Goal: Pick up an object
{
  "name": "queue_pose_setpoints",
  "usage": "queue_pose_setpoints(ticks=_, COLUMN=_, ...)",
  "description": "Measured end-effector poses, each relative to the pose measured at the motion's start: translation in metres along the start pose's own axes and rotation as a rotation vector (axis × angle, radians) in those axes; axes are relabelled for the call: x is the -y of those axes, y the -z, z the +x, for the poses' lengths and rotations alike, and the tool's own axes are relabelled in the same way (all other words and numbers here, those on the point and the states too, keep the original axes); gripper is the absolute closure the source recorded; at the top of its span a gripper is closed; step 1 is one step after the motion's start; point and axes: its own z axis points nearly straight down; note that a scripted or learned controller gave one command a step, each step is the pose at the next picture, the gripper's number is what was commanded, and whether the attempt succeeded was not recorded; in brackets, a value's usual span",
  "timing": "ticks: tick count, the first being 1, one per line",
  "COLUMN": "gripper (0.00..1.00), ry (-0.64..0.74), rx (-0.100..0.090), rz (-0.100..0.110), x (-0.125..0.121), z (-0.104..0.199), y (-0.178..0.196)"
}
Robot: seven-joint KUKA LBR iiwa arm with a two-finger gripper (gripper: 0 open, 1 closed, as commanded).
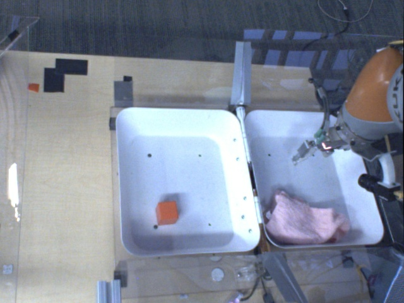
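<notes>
2 white bins [189, 122] on pale wooden bench [63, 188].

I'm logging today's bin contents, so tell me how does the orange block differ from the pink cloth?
The orange block is small, boxy and hard-edged; the pink cloth is larger, crumpled and soft-looking. The block lies in the left bin, away from its walls; the cloth lies in the right bin against the near wall. Neither is touched by the tool.

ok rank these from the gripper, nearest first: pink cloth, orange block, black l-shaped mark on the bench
From the gripper:
1. Pink cloth, same right bin, near front wall.
2. Orange block, left bin, front part.
3. Black L-shaped mark, bench's far left corner.
</notes>
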Motion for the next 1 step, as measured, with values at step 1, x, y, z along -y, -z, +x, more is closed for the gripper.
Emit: queue_pose_setpoints(ticks=1, gripper=0.0, ry=0.086, rx=-0.002, rz=0.003, x=0.0695, z=0.0179, y=-0.037)
